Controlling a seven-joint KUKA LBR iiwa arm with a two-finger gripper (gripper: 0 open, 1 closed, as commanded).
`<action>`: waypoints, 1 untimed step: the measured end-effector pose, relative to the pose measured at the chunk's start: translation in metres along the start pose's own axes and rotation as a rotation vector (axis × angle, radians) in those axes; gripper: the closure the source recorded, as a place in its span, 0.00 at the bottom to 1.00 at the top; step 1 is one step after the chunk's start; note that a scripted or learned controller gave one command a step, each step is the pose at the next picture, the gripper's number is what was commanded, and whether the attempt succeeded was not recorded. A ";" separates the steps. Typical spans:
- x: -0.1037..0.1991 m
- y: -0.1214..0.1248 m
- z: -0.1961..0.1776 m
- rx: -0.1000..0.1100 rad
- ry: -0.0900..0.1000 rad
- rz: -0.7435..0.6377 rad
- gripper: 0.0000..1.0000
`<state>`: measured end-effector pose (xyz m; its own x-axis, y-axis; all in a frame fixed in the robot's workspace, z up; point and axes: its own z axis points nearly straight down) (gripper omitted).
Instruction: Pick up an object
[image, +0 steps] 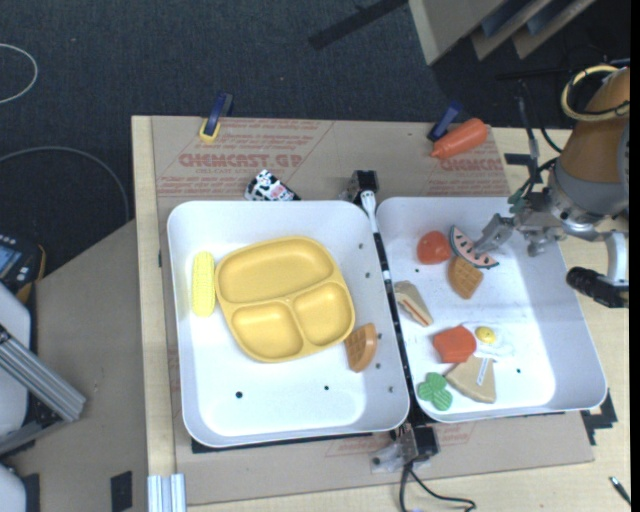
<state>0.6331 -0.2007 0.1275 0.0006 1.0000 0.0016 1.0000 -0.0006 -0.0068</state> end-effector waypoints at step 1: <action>0.000 0.003 0.040 -0.014 -0.001 -0.001 0.00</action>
<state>0.6362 -0.2002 0.0879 0.0000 1.0000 0.0006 1.0000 0.0000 0.0069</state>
